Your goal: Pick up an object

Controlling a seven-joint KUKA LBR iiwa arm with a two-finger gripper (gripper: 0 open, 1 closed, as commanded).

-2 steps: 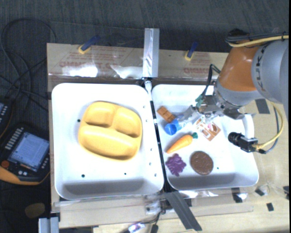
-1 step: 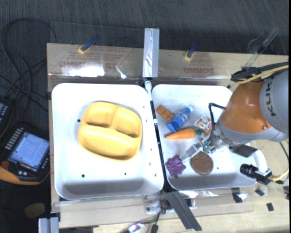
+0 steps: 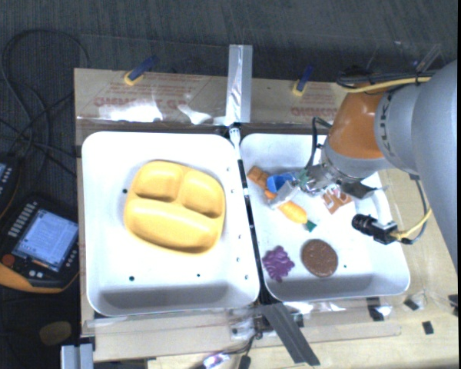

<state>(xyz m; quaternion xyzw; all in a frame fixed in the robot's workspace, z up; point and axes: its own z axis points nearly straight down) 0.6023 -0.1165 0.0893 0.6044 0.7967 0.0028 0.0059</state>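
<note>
Reaching in over the right bin, the gripper hangs low among small items — whether it pinches anything cannot be told. Just left of it lie a blue piece and an orange block; below it, a glossy yellow-orange wedge, a flat brown disc and a knobbly purple cluster. Further left, a smooth, lobed yellow slab fills the left bin.

Two white bins — one yellow bread-shaped block, six small items.
</note>
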